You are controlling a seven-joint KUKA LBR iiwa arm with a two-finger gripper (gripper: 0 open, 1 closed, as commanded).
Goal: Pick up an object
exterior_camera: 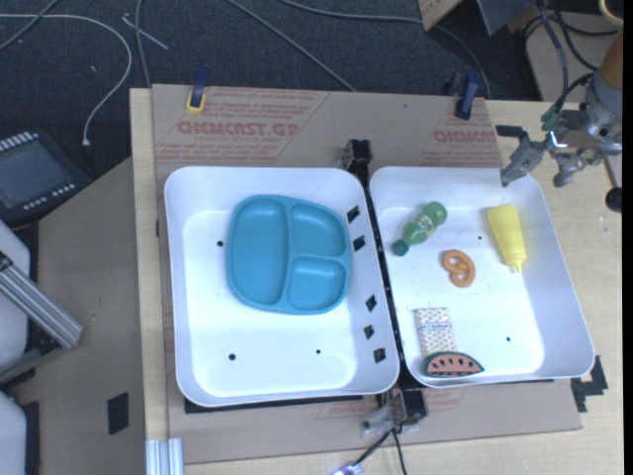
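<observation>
The right bin [559, 265] holds a green bottle [420, 227], a yellow mustard bottle [506, 235], an orange pretzel [458, 267], a small patterned packet [433, 329] and a watermelon slice [453, 365]. My gripper [541, 165] hangs over the far right corner of that bin, above and right of the mustard bottle. Its two fingers are spread apart, open, with nothing between them.
The left bin [198, 325] carries a blue divided plate [290, 254]. A black hinge strip [368, 265] runs between the bins. Cardboard lies under both, held by blue clamps [466, 94] at the back. Cables lie on the dark floor behind.
</observation>
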